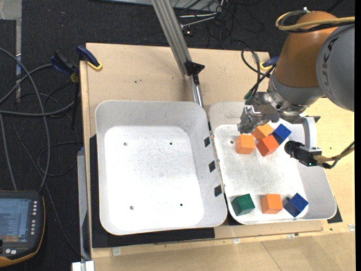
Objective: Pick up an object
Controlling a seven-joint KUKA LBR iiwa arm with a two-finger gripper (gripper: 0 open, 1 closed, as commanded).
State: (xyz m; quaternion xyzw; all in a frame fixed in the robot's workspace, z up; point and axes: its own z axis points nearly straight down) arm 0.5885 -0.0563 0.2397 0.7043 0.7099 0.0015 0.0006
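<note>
The grey arm's fingers [248, 124] hang low over the far end of the right shallow white plastic bin [316, 205]; whether they are spread or closed I cannot tell. Just below their tips sits an orange cube [245, 144], touching a cluster of orange-red [268, 144] and blue [281, 132] cubes, probably the target. Well nearer the bench's front edge lie a green cube [243, 204], another orange cube [272, 203] and a dark blue block [295, 204].

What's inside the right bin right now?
The right bin holds a green cube, orange cube and blue cube near its front, plus a block cluster partly covered by the gripper.
</note>
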